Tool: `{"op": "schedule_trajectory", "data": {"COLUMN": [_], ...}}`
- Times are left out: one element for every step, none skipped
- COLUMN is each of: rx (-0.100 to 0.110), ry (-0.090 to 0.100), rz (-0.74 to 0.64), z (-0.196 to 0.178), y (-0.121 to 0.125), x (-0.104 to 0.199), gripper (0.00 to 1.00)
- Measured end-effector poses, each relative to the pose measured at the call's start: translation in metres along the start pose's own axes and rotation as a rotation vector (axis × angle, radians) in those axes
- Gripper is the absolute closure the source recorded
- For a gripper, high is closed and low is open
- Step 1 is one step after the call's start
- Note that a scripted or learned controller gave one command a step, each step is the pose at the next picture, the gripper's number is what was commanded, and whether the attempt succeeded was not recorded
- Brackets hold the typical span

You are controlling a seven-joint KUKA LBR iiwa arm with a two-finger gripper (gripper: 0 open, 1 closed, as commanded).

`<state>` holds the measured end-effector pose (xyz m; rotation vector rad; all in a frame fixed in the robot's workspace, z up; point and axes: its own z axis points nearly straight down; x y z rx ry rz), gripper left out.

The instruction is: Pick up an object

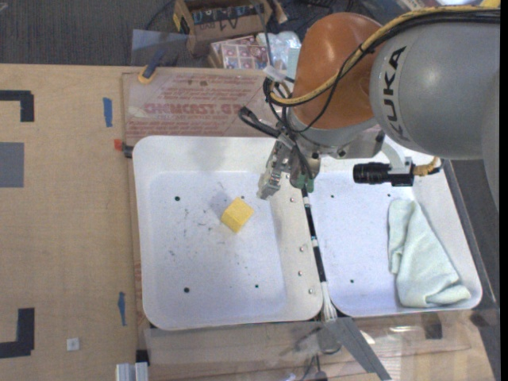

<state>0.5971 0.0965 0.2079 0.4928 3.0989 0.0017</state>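
A small yellow block (236, 215) lies on the floor of the left white bin (167, 292), a little above its middle. My gripper (273, 179) hangs over the right side of that bin, up and to the right of the block and apart from it. Nothing shows between its fingers. A pale green cloth (421, 256) lies crumpled along the right side of the right bin (357, 292).
The ridge between the two bins (313, 244) runs just right of the gripper. The big grey arm with its orange band (341, 70) covers the upper part of the right bin. A cardboard sheet (198, 109) lies behind the bins, with clutter beyond it.
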Motion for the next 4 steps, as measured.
{"op": "schedule_trajectory", "data": {"rx": [-0.002,0.0,-0.003,-0.005], "ry": [-0.003,0.001,-0.006,-0.009], "rz": [0.344,-0.105,-0.418,-0.749], "z": [-0.012,-0.021,-0.013,-0.039], "y": [0.067,0.055,0.03,0.073], "x": [-0.004,0.014,-0.023,-0.051], "gripper": [1.0,1.0,1.0,1.0]}}
